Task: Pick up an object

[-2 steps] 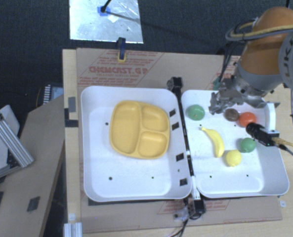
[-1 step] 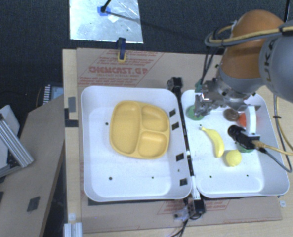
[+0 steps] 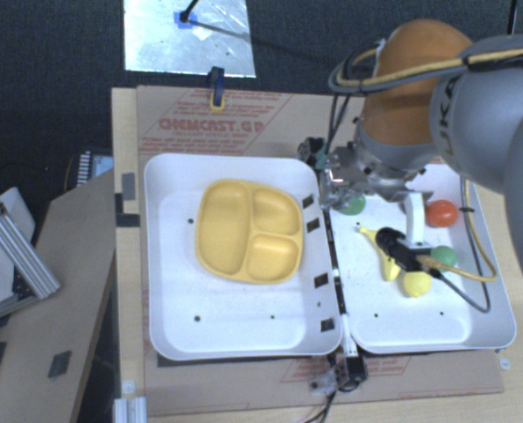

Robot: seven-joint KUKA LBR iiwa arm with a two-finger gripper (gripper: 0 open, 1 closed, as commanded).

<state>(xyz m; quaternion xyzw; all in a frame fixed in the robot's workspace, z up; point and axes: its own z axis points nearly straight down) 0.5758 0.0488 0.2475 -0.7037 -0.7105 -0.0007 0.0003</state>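
- The tool (image 3: 339,190) hangs over the far left corner of the right bin (image 3: 420,329), close to that bin's left wall.
- A green ball (image 3: 353,206) lies in the same corner of the right bin. It is just beside the tool's tip and partly tucked under it.
- Whether the tool and the ball touch cannot be told. Nothing can be seen held in the tool.
- The grey arm (image 3: 495,113) and its orange band (image 3: 415,77) cover the far side of the right bin. Whether the tool is wide or narrow cannot be told.
- An orange-red ball (image 3: 441,211) sits toward the right bin's far right side, partly under the arm.
- A second green ball (image 3: 444,256) lies near the middle of the right bin's right half.
- A round yellow piece (image 3: 416,284) rests just in front of the second green ball, and the two look close to touching.
- A long yellow piece (image 3: 390,267), banana-like, lies at the right bin's middle, and its full shape is hard to make out.
- A left bin (image 3: 168,315) adjoins the right bin's left wall and holds a yellow divided plate (image 3: 246,231).
- A printed cardboard sheet (image 3: 212,123) covers the surface beneath the right bin and its neighbour.
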